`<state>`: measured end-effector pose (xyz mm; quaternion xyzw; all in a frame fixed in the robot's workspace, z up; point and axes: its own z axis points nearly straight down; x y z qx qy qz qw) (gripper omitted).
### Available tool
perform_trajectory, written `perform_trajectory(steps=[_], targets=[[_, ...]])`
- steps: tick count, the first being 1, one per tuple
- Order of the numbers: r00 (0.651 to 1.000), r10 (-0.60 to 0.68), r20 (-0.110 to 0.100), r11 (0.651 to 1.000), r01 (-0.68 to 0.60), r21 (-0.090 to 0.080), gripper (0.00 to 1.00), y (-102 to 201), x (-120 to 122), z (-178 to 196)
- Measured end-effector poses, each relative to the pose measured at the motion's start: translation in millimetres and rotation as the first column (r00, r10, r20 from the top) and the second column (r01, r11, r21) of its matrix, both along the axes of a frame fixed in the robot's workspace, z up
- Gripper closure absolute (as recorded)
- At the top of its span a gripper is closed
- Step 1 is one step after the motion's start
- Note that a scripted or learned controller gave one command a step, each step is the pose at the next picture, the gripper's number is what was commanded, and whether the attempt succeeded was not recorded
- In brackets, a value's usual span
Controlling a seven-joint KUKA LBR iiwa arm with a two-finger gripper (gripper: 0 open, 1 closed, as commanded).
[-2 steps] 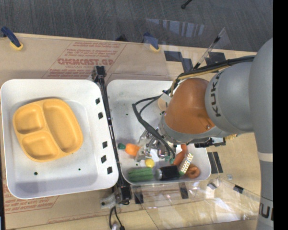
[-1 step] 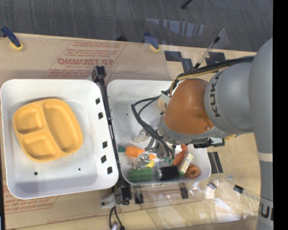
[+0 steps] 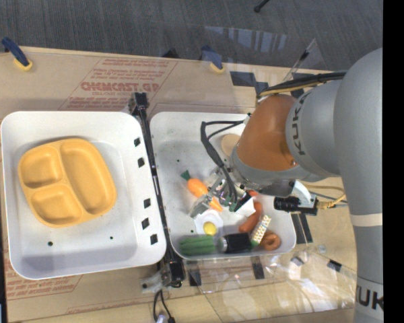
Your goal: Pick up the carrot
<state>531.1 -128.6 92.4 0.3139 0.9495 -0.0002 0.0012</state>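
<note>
**Closing in on the carrot**

Approach step, by the look of it: gripper (image 3: 212, 197) down in the right bin (image 3: 172, 167), just right of and below the carrot (image 3: 196, 187), metal fingers (image 3: 203, 206) close beside it. Nothing visibly between them, so no grasp to claim. Fingers seemingly parted a little, yet too tangled with wrist hardware to call; cannot tell open from closed.

Carrot near the bin's middle, left of the orange band (image 3: 269, 136), well above the green vegetable (image 3: 198, 245) along the near wall. Long axis on a diagonal: green top (image 3: 186, 175) toward upper left, orange body running to lower right, toward the gripper.

Next move, as a judgement: shift slightly up-left to centre over the body, set fingers across the diagonal, not along it, then close and lift. Crowding from the egg (image 3: 209, 228) and sausage (image 3: 250, 222) below a likely nuisance.
</note>
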Motion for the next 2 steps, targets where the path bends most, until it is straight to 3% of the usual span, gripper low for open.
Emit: perform_trajectory(steps=[1, 2], targets=[[1.000, 0.009, 0.000, 1.000, -0.009, 0.001, 1.00, 1, 1, 10], [1.000, 0.015, 0.008, 1.000, -0.015, 0.004, 1.00, 85, -42, 105]])
